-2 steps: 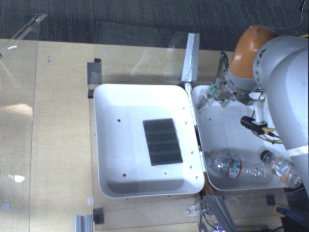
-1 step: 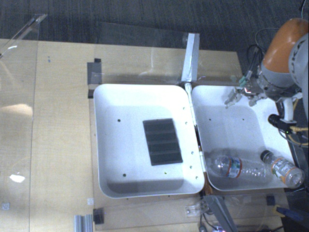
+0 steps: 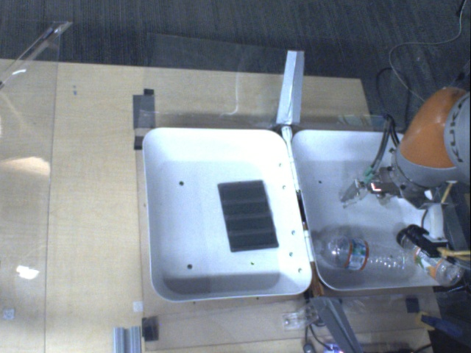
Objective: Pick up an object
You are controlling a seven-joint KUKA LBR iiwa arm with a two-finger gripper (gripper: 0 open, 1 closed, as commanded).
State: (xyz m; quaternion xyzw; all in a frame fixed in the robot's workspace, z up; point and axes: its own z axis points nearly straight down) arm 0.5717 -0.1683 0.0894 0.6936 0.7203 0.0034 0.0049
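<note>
Bottle [image 3: 353, 252] (clear plastic) lies in the right bin [image 3: 324, 160]; jaws [image 3: 353, 192] hover above, state unclear

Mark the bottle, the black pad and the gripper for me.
bottle [image 3: 352, 253]: camera view, on its labelled middle, right bin.
black pad [image 3: 248, 215]: camera view, on its centre, left bin.
gripper [image 3: 355, 191]: camera view, at its tip, above the right bin.

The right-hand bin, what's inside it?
A clear plastic bottle lies near the front of the bin, with the claw above. The arm covers its right side.
</note>
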